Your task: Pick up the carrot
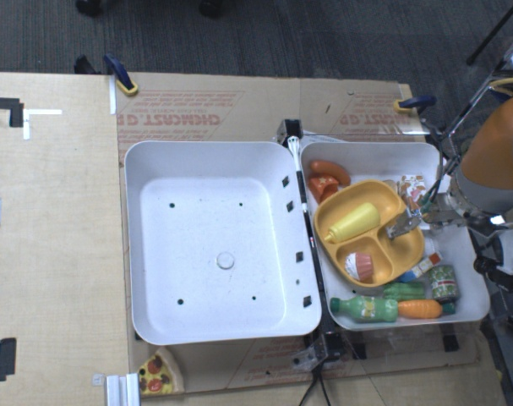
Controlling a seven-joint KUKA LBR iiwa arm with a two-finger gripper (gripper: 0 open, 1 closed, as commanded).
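The carrot (pixel 420 309) is a short orange toy, lying flat along the near wall of the right bin (pixel 472 265), its blunt end touching a green bottle (pixel 365 309) with a yellow label. The pincer (pixel 406 224) hangs well apart from it, over a yellow divided plate (pixel 332 227); whether its tips are spread or pressed together cannot be told.
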